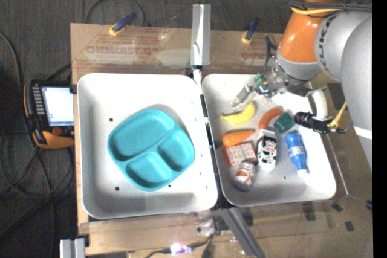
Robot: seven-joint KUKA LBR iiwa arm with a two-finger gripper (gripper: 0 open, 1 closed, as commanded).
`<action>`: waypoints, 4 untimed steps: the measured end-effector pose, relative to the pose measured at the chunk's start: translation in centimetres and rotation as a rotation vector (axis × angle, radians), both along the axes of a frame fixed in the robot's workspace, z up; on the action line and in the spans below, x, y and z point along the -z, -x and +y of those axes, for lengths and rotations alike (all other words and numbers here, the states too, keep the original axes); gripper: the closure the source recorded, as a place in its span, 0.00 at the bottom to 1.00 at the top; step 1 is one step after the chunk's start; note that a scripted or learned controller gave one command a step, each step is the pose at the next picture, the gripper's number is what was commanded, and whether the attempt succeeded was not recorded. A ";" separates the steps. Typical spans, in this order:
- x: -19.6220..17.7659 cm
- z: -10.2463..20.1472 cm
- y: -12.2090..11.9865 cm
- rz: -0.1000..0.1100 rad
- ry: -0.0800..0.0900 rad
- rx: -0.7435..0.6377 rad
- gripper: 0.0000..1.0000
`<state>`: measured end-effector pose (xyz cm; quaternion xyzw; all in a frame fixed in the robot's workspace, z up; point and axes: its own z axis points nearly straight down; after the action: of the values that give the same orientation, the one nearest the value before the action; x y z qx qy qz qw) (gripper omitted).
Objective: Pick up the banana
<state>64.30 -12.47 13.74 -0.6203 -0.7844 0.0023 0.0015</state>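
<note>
The yellow banana (239,115) lies in the upper left part of the right bin (324,189), curved, with its ends pointing up. My gripper (250,93) hangs just above and slightly behind the banana, reaching in from the right under the orange wrist band. Nothing is visibly held in it. The banana rests on the bin floor, beside an orange carrot (237,138) just in front of it.
Crowded around the banana in the right bin are a red-orange piece (270,116), a teal block (284,122), a blue bottle (296,151), a toy car (266,151), a red box (238,154) and a can (243,174). A teal divided plate (152,147) lies in the left bin (86,148).
</note>
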 end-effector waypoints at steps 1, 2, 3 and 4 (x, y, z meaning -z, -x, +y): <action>4.8 0.1 -1.0 -0.014 0.004 -0.021 0.00; 3.8 0.2 -1.1 -0.017 0.001 -0.020 1.00; -4.5 3.9 -2.6 -0.004 -0.001 0.042 1.00; -4.5 3.9 -2.5 -0.003 0.000 0.042 0.00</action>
<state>66.85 -8.57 18.21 -0.6367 -0.7711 0.0014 0.0005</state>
